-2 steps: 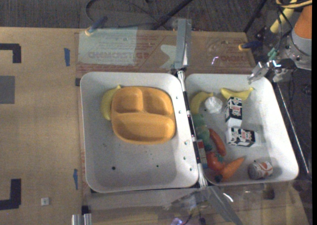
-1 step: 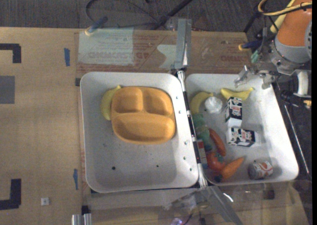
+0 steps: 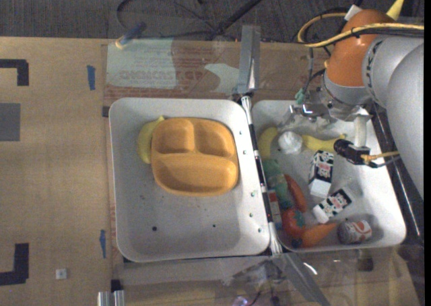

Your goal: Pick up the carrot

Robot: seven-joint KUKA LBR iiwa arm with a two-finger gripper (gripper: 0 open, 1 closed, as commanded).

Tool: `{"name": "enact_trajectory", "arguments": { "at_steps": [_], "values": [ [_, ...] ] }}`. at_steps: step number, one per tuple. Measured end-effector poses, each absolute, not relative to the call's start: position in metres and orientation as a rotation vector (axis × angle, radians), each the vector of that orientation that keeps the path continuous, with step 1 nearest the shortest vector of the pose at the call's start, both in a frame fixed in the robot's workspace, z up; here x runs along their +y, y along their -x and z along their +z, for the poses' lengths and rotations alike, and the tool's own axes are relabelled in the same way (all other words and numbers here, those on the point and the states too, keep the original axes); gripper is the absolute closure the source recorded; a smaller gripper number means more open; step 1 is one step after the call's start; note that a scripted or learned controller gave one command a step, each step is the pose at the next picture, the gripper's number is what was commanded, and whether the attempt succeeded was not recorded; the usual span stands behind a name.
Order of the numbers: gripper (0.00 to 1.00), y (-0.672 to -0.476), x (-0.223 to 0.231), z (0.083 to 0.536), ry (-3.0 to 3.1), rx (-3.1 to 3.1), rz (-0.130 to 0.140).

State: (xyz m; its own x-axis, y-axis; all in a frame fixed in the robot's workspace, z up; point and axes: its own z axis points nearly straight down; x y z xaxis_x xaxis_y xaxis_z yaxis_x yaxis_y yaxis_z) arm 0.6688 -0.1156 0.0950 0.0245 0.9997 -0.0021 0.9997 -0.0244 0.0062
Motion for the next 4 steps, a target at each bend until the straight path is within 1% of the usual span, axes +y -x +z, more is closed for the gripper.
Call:
{"name": "enact_trajectory", "arguments": {
  "at_steps": [1,2,3,4],
  "values": [
    [0.0,-0.668,0.014,0.185,-2.103,2.333,0.003],
    [0.0,-0.667,0.01,0.184,-1.708,2.638,0.0],
    [0.0,-0.668,-0.007,0.255,-1.426,2.794,0.003],
    [0.0,-0.661,-0.019,0.184,-1.069,2.955,0.001]
  ]
}}
